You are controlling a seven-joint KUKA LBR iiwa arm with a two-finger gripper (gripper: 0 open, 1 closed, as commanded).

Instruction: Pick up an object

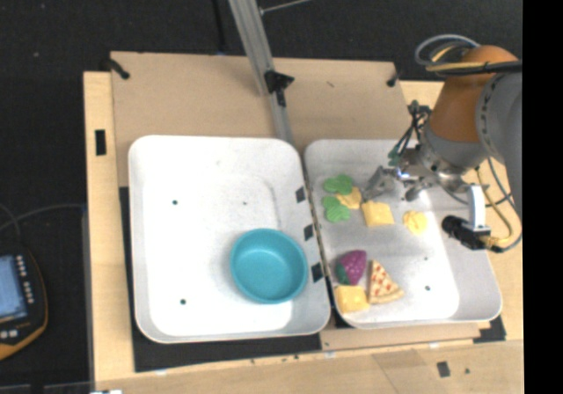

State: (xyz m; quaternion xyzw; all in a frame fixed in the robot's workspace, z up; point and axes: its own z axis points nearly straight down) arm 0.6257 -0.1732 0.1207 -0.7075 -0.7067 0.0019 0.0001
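My gripper (397, 185) hangs over the back of the right bin (475, 287), its fingers spread open with nothing between them. Just in front of it lies a yellow cheese block (378, 214), and a small yellow piece (415, 222) sits to the right of that. Two green leafy pieces (336, 195) and a yellow bit (352, 199) lie to the gripper's left. Nearer the front are a purple grape bunch (352, 266), a pizza slice (383, 282) and a yellow block (352, 298).
A blue bowl (266, 265) stands in the left bin (176, 172) near its front right. A grey metal pole (251, 27) slants down to the bins' shared back edge. The arm's orange band (457, 111) and cables (479, 225) overhang the right bin's right side.
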